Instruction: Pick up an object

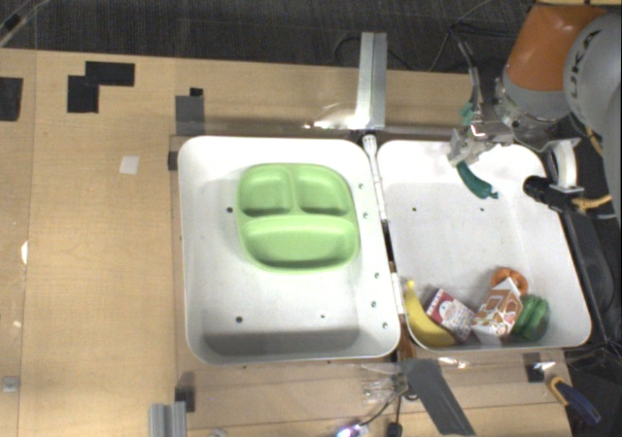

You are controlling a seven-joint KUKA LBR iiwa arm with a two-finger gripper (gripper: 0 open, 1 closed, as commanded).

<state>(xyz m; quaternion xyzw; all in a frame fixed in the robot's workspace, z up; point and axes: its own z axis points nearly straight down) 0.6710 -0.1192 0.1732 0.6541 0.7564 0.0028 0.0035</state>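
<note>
My gripper (475,176) hangs over the far part of the right bin (466,231), near its back wall, with nothing seen in it. The loose objects lie together in that bin's near right corner, well away from the gripper. They are a yellow banana (426,322), a small red and white carton (448,311), an orange and white box (499,313), a green pepper (532,317) and an orange round thing (508,280) behind the box.
The left bin (209,309) holds a green divided plate (296,215) lying flat near its middle. A metal post (373,76) stands behind the wall between the two bins. The arm's orange band (544,42) is at the upper right.
</note>
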